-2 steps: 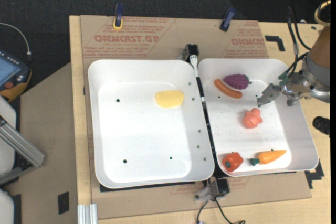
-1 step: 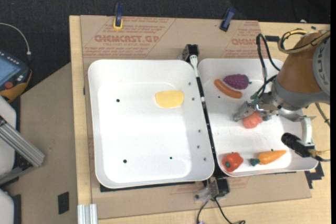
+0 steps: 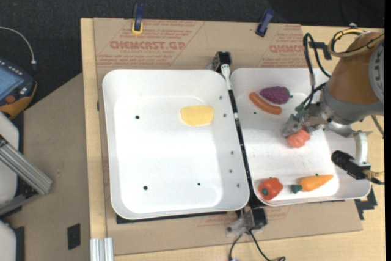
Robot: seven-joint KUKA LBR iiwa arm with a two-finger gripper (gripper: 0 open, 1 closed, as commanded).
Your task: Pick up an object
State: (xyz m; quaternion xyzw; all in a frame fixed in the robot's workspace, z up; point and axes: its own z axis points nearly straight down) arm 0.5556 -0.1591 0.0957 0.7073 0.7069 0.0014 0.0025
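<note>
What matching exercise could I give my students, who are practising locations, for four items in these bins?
Items:
1. yellow piece
2. purple grapes
3. carrot
4. red tomato

Places:
A. right bin, near edge, beside the red tomato
B. left bin, alone
C. right bin, near-left corner
D. right bin, far side, next to the sausage

Pairs: 1-B, 2-D, 3-A, 4-C

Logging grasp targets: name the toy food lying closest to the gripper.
The pinkish-red round piece, right at the gripper; the purple grapes lie farther off.
</note>
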